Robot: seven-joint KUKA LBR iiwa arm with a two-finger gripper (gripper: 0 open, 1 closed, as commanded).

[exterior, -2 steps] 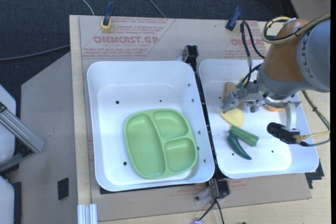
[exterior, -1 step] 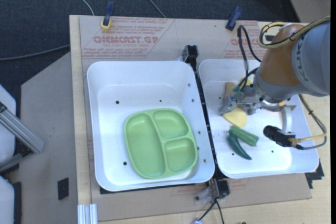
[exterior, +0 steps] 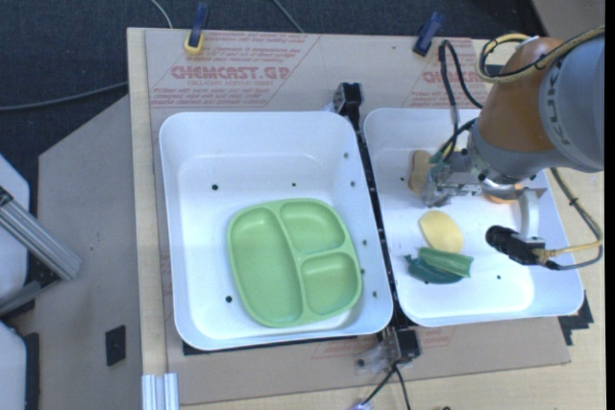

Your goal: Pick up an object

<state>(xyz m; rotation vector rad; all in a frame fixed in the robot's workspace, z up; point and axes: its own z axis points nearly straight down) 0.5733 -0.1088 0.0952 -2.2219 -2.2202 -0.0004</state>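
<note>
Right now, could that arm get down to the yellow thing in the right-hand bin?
Probably yes. The yellow object lies uncovered in the right bin, just below the gripper. A green object sits close beside it and might get nudged.

A green divided plate (exterior: 295,261) lay in the left bin (exterior: 192,158). In the right bin (exterior: 500,302), the gripper (exterior: 437,190) hung low beside a tan block (exterior: 419,170), above a yellow piece (exterior: 440,230) and a green one (exterior: 438,265).
</note>
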